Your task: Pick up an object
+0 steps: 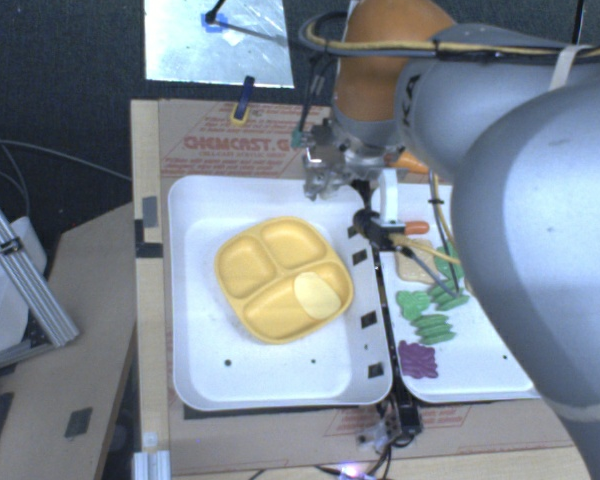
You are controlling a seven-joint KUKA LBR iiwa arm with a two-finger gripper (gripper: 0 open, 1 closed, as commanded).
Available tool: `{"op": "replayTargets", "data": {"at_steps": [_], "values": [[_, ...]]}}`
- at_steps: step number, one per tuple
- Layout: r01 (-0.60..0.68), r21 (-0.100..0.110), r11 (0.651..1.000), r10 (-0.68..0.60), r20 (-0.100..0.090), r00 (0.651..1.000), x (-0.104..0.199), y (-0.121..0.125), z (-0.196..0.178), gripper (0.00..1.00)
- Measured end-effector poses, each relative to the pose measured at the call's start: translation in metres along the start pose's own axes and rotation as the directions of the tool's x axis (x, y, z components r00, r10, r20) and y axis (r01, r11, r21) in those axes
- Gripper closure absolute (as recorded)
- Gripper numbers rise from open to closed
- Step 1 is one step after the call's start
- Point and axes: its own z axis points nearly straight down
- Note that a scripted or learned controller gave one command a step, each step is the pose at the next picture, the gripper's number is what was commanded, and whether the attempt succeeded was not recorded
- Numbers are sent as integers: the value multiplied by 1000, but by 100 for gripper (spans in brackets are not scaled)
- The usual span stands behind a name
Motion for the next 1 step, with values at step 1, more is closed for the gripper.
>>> {"op": "replayTargets", "data": {"at_steps": [1], "values": [[-16, 1, 1000, 16, 6, 1000, -63, 0, 7, 100]]}}
